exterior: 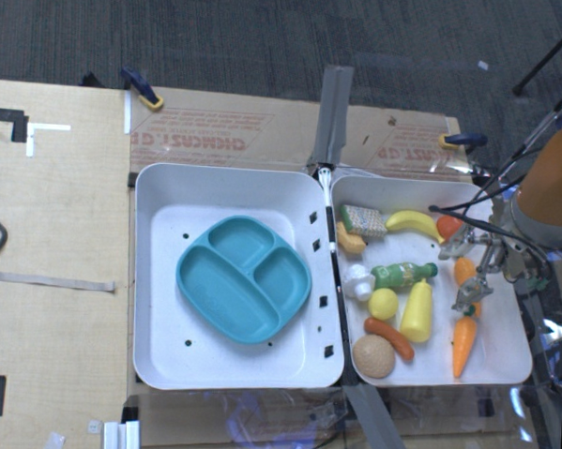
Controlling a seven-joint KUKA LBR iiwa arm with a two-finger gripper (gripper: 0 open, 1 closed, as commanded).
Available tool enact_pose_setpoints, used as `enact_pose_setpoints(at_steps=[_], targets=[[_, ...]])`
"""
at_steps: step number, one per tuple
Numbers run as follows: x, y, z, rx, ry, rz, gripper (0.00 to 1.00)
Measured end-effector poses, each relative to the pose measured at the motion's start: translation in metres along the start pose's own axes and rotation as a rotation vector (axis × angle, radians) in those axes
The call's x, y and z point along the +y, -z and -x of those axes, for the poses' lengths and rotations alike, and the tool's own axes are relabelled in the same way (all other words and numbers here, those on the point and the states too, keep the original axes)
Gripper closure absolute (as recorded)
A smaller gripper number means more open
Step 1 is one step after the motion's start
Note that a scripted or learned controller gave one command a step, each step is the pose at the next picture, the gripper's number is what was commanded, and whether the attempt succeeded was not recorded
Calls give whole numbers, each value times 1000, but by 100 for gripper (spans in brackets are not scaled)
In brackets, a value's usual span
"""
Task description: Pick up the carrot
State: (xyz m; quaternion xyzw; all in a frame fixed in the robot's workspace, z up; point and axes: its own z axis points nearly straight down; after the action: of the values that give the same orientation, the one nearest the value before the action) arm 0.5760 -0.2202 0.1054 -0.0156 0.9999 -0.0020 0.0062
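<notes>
Right now my jaws (472,293) hang low over the right bin (498,376), at its right side, directly above the thick top end of the carrot (461,344). The carrot lies flat on the bin floor, pointing its thin tip toward the front wall, with its upper end just under my fingertips. Whether my jaws are spread or closed I cannot tell from this angle; the metal parts blur together, and I see nothing clamped between them. The risks come mostly from crowding. A small orange piece (464,270) sits just beside my wrist, and I could pinch that instead of the carrot, since the colours match. The yellow corn-like piece (417,310) lies near the carrot on the left, so a wide approach could nudge it. The carrot tapers and looks smooth, so I judge that a grip on the very end may squeeze it out sideways or let it swing and drop as I lift. The bin's right wall is close too, and could catch a finger. The left bin (152,353) with the blue divided plate (243,279) is well apart.
</notes>
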Motion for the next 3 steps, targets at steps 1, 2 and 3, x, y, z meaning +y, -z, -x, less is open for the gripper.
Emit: enact_pose_setpoints(at_steps=[1,2,3], targets=[[-1,-12,-24,8,-261,2,0],[0,-1,-21,2,-257,0,100],[39,-12,-92,10,-227,2,100]])
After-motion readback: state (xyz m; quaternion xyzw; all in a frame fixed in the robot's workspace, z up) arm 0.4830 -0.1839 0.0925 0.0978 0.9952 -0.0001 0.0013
